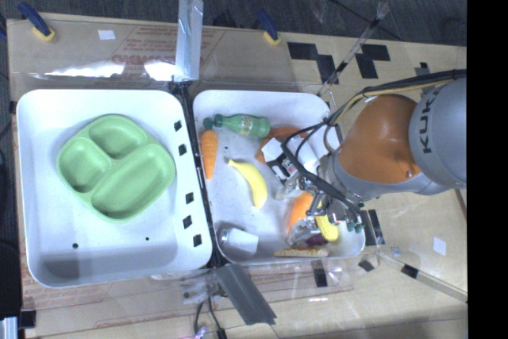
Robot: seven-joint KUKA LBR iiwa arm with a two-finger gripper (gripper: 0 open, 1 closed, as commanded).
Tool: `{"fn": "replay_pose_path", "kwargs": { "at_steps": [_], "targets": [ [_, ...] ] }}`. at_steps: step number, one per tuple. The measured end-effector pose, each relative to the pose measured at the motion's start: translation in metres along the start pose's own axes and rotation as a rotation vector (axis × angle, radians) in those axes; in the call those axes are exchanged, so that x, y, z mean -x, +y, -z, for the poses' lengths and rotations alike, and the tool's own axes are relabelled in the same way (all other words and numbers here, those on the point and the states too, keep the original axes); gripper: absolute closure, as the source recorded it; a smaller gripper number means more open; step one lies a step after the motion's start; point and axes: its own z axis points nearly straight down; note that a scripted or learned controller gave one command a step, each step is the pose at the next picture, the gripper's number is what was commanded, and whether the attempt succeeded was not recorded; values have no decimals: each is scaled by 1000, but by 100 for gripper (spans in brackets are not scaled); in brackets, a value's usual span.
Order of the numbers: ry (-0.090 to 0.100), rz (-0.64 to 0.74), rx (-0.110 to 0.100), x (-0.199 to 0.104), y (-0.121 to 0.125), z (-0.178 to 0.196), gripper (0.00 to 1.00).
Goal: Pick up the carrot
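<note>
Reaching in from the right, I hang my fingers point(312, 212) low over the near right corner of the right bin point(238, 101), among a clutter of small things; whether they are wide or narrow I cannot tell. An orange piece point(300, 209) lies just beside them. The carrot point(208, 152) lies lengthwise along that bin's left wall, well apart from me, with a banana point(252, 182) between us and a green bottle point(238, 125) just beyond it. A green divided plate point(117, 166) sits in the left bin point(48, 103).
</note>
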Motion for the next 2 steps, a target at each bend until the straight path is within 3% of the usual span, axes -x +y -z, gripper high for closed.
{"fn": "replay_pose_path", "kwargs": {
  "at_steps": [1,2],
  "targets": [
    [-3,12,-1,3,3,11,100],
    [-2,13,0,3,3,11,0]
  ]
}}
